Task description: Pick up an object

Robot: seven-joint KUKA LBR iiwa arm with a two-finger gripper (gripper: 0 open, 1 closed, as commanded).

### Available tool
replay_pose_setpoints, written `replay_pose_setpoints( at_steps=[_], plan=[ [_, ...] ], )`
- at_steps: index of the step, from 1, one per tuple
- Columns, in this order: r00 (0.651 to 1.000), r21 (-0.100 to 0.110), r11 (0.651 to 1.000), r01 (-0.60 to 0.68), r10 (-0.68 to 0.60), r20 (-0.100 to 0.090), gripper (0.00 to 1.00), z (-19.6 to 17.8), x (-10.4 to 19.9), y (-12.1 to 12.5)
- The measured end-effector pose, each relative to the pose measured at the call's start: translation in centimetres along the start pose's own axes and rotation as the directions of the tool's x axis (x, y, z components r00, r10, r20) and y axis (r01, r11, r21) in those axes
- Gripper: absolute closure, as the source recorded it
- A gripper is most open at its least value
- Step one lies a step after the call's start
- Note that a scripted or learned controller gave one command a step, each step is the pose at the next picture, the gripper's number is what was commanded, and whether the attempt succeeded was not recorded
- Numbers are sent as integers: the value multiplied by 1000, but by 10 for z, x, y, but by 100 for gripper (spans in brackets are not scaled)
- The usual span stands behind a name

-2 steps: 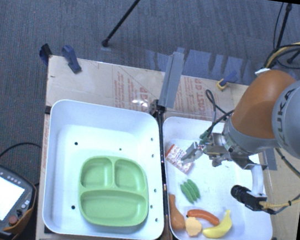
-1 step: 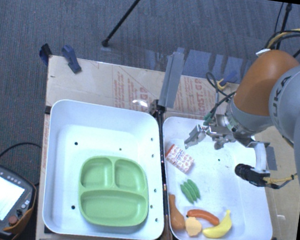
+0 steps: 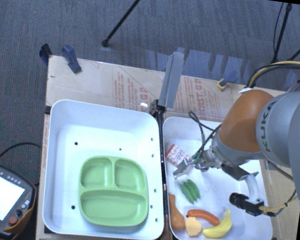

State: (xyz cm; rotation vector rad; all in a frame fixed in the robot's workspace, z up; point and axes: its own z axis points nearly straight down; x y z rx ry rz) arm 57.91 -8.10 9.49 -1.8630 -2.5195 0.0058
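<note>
My gripper (image 3: 186, 169) hangs low over the right bin (image 3: 259, 228), under the orange band of the arm. It sits between a red and white packet (image 3: 177, 154) just to its upper left and a green bean pod (image 3: 191, 190) just below it. Along the bin's front lie a brown carrot-like piece (image 3: 176, 213), a red sausage (image 3: 203, 214), a pale yellow chunk (image 3: 193, 227) and a yellow banana (image 3: 220, 226). The wrist hides the gripper's tips, and I see nothing held in them.
The left bin (image 3: 67, 132) holds a green divided plate (image 3: 113, 191). A grey upright post (image 3: 171, 83) stands at the back between the bins. A black cable plug (image 3: 245, 203) hangs off the arm over the right bin.
</note>
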Motion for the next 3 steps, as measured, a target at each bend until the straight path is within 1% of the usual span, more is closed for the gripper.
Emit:
replay_pose_setpoints(
  at_steps=[1,2,3],
  plan=[
    [997,-2,997,-82,82,0,0,10,3,-46],
    [996,0,996,-90,90,-1,100,1,1,-47],
    [999,-13,999,34,-34,4,100,-95,66,22]
  ],
)
